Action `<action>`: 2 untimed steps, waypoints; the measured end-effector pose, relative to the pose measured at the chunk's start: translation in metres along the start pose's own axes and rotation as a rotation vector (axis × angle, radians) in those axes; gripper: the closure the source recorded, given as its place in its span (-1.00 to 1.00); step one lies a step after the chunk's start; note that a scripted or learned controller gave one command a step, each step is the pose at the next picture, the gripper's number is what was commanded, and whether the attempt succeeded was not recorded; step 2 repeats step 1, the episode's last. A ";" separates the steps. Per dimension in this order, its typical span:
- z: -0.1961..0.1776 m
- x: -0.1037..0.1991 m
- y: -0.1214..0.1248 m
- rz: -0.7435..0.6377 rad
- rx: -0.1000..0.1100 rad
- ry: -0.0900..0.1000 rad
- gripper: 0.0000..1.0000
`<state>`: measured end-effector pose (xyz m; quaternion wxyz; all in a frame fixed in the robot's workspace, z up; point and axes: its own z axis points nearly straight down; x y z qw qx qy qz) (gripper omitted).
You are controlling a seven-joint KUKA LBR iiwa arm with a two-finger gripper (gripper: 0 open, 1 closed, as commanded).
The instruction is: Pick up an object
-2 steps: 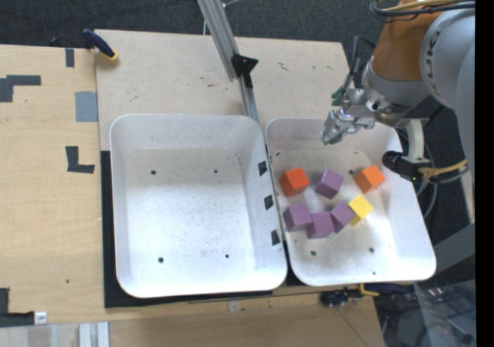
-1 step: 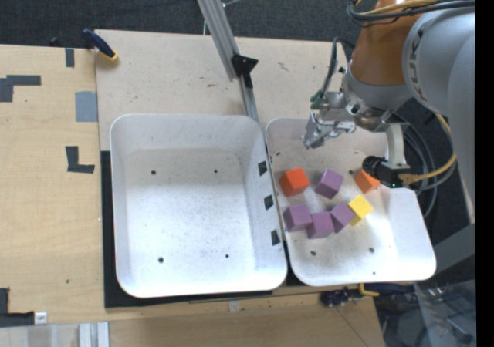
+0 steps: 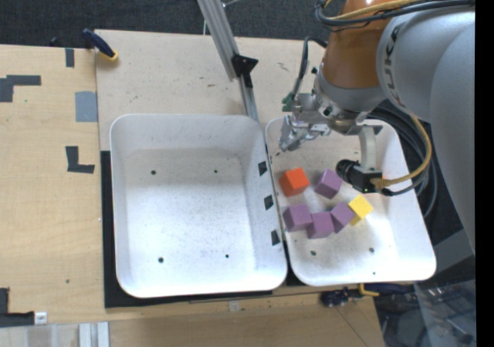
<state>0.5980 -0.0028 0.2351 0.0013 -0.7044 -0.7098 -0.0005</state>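
Right bin (image 3: 401, 257) holds an orange cube (image 3: 294, 181), four purple cubes (image 3: 298, 218) and a yellow cube (image 3: 360, 207), clustered mid-bin. Left bin (image 3: 185, 207) offers open floor. Gripper (image 3: 294, 136) hangs above the right bin's far-left corner; jaws' state unclear.

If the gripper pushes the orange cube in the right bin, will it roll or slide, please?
The orange cube has flat faces, so it would probably slide rather than roll. It looks like a small foam block, likely light. The purple blocks lie close, so a push toward them may move them too.
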 end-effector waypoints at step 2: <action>-0.009 0.055 -0.012 0.000 0.000 0.000 1.00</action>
